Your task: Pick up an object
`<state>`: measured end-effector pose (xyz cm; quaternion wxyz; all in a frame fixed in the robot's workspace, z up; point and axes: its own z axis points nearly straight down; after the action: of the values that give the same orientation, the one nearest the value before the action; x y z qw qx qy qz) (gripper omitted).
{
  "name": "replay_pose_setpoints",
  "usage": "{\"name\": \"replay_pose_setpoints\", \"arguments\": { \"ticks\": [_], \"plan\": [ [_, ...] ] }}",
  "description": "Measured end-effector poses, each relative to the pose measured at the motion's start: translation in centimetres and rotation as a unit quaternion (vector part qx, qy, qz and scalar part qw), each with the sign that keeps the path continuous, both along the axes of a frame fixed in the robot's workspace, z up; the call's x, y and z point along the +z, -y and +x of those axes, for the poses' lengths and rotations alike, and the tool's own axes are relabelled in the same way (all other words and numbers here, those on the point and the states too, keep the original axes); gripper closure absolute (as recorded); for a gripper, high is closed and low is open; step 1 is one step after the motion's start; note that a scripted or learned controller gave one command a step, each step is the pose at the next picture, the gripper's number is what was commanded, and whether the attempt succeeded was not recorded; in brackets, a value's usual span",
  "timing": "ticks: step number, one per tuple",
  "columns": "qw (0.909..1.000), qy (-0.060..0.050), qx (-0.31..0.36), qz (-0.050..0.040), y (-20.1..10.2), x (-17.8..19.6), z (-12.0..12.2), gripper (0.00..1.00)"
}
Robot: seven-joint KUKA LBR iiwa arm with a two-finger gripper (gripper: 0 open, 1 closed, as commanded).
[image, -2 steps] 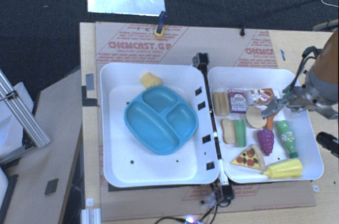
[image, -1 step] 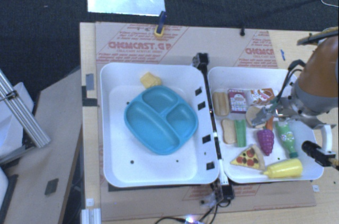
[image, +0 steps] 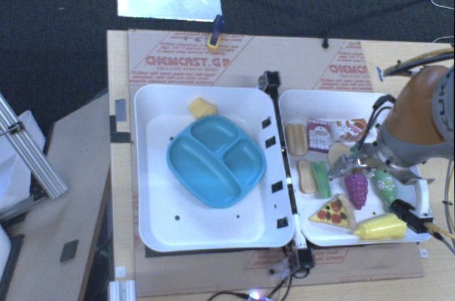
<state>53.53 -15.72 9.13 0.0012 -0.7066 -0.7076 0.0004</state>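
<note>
Seemingly light, knobbly and slippery, the purple toy grape bunch wants gripping across its middle, just below the gripper, whose state I cannot tell.

One fixed camera above the bench, looking down at a slant, both bins in frame

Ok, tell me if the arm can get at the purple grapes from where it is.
Probably yes. The purple grapes lie uncovered in the right bin, just below the gripper, though the green item and pizza slice crowd them.
</note>
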Motion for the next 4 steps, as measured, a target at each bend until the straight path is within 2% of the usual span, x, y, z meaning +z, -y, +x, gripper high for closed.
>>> {"name": "replay_pose_setpoints", "arguments": {
  "ticks": [1, 2, 3, 4],
  "plan": [
    [1.0, 0.002, 0.0, -0.001, 0.1, 1.3, 0.1, 1.0],
    [1.0, 0.003, 0.0, -0.0011, 0.0, 6.0, -0.6, 1.0],
    [1.0, 0.004, 0.001, -0.0014, -0.1, 12.3, -0.3, 1.0],
    [1.0, 0.003, 0.001, -0.001, -0.1, 13.4, -0.2, 1.0]
  ]
}}
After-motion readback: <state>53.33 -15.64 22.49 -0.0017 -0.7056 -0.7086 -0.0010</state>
